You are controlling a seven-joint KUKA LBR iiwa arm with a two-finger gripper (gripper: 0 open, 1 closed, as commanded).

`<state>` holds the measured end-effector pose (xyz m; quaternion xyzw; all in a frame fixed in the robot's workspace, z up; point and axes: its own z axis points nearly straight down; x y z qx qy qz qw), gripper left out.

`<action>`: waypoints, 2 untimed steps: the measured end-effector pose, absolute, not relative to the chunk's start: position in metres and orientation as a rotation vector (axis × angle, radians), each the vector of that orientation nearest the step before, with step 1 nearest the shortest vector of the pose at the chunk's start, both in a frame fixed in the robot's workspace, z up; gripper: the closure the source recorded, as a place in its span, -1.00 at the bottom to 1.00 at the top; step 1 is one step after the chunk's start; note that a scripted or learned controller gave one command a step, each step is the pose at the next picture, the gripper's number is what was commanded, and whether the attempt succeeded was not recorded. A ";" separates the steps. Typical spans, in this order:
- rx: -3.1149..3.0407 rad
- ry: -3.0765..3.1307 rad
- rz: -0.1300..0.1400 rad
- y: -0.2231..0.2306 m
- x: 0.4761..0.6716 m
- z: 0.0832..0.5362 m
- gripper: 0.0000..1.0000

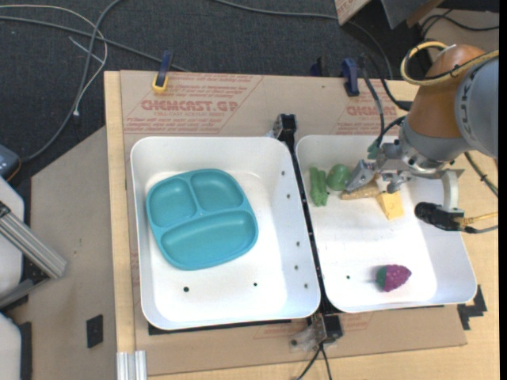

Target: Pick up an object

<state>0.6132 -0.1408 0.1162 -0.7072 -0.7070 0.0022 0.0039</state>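
Note:
My gripper [381,177] hangs low over the far part of the right bin [444,283], with its fingers apart and nothing between them. Just under its left finger lies a tan wedge [359,189]. A yellow block [390,205] sits directly in front of the gripper. To the left of the wedge are two green pieces, a long one [318,187] by the bin's left wall and a rounder one [338,176]. A purple grape bunch [393,276] rests near the bin's front edge, well apart from the gripper.
The left bin [150,291] holds a teal divided plate [202,218]. A black clamp [284,125] sits at the far end of the divider between the bins. The arm's orange band [440,101] rises at the right, above the right bin.

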 end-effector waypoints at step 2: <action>-2.232 -2.234 -0.018 -0.141 0.620 0.104 1.00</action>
